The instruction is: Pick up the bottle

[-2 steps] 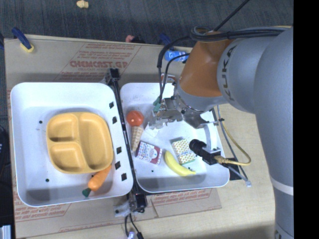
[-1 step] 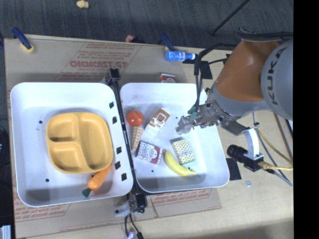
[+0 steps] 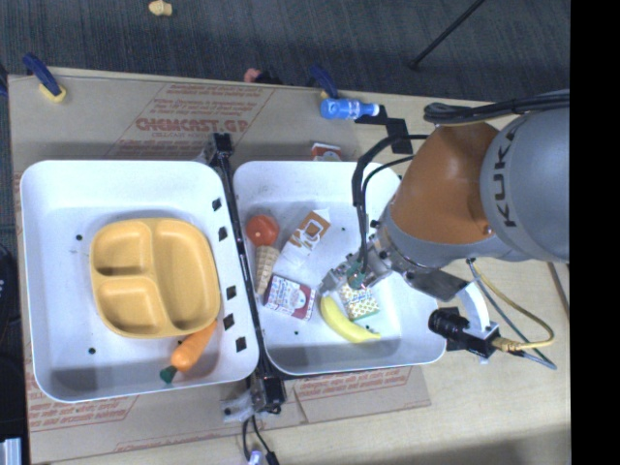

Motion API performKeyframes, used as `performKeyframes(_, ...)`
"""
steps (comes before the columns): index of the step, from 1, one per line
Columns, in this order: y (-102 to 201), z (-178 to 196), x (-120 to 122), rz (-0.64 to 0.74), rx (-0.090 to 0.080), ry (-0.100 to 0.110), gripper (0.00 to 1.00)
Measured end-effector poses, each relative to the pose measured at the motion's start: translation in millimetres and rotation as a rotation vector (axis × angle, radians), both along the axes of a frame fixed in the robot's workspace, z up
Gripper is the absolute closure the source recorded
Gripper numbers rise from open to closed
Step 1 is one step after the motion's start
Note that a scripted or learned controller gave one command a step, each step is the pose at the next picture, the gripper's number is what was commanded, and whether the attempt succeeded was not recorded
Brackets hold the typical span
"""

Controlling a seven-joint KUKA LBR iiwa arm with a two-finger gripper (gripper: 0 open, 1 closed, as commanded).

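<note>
Camera view: arm low in the right bin [image 3: 291, 349], gripper [image 3: 356, 277] spread impossible to tell.
Risk: it sits over the banana [image 3: 346, 324], while the blue bottle [image 3: 341, 109] lies outside, so a wrong grab seems likely.

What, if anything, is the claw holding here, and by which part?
Cannot be told: the claw is low in the right white bin over a small patterned packet, beside the yellow banana.

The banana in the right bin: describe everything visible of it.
The banana is yellow, curved and unpeeled, and looks like smooth plastic or real peel; I cannot tell which. It lies flat on the floor of the right bin, near the front wall, ends turned up toward the far side. A small patterned packet overlaps its upper right part, and the arm hangs just above that.
</note>
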State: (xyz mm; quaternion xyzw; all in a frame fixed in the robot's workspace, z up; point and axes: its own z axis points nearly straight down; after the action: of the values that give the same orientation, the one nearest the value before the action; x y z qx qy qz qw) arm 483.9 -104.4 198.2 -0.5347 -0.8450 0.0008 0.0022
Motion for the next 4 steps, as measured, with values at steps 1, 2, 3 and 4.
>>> performKeyframes(1,48,-7,-8,0.193,0.001,0.0,1.0)
performKeyframes(2,90,-7,-8,0.383,0.002,0.001,1.0)
performKeyframes(3,196,-7,-8,0.438,0.0,-0.002,1.0)
performKeyframes(4,116,75,7,0.574,-0.001,-0.005,1.0)
